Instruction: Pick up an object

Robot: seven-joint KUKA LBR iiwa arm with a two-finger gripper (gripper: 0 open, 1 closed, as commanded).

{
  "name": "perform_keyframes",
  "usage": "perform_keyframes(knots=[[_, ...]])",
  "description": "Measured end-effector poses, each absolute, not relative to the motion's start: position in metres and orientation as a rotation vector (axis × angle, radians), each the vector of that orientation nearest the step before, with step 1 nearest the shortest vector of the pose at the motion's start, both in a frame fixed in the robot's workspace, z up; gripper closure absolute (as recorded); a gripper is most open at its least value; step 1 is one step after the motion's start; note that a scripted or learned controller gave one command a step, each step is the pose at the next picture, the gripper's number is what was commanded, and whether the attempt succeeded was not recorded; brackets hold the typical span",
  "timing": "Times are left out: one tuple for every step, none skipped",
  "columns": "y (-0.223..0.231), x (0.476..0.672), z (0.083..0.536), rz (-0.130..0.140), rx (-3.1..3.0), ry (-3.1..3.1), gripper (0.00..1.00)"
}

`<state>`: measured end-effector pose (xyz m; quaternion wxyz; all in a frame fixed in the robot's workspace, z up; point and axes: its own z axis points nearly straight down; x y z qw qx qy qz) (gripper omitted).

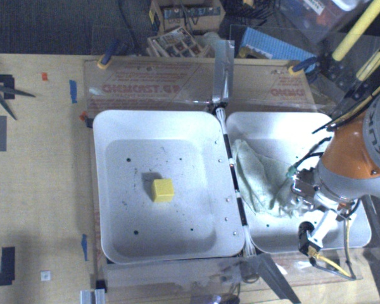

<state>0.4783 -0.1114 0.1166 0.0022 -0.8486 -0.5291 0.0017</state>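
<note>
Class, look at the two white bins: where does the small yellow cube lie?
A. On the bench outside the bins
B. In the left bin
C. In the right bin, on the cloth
B: the small yellow cube rests alone on the floor of the left white bin.

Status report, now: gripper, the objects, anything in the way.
Gripper down in right bin, at pale cloth. Grasp not confirmed. Yellow block alone in left bin, untouched.

The left bin [114, 144] lies open around the yellow block [163, 190]. In the right bin [266, 122], a crumpled cloth [256, 176] and the arm [351, 163] crowd the floor.
</note>
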Motion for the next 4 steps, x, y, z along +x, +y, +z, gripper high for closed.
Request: perform_keyframes(knots=[[-0.080, 0.479, 0.183, 0.005, -2.802, -1.419, 1.00], [-0.109, 0.478, 0.149, 0.009, -2.934, -1.109, 1.00], [-0.109, 0.478, 0.157, 0.013, -2.932, -1.111, 1.00], [-0.107, 0.479, 0.091, 0.001, -3.007, -0.902, 1.00]])
